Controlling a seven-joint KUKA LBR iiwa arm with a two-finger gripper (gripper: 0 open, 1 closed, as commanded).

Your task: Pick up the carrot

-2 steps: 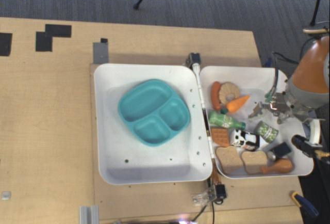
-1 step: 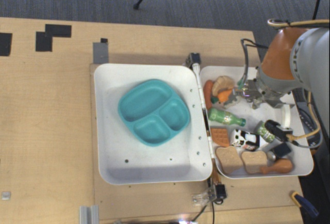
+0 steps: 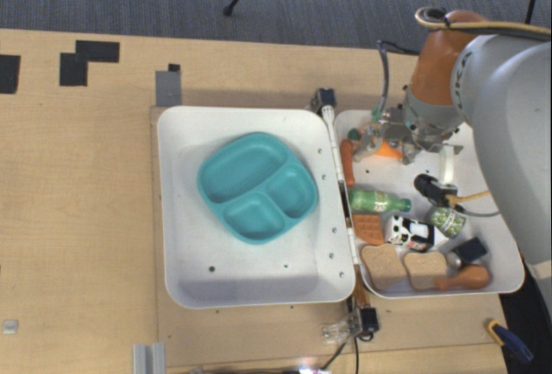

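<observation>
The carrot (image 3: 348,159), judged light, stiff and smooth, is best taken mid-length across its narrow body. Whether the gripper (image 3: 392,142) is apart cannot be told.

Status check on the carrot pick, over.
Gripper low in right bin, over carrot. Grip unconfirmed. Hot dog and green bottle crowd close.

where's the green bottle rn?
In the camera view, the green bottle lies on its side in the right bin, near its left wall, just below the gripper and above a waffle-like piece.
</observation>
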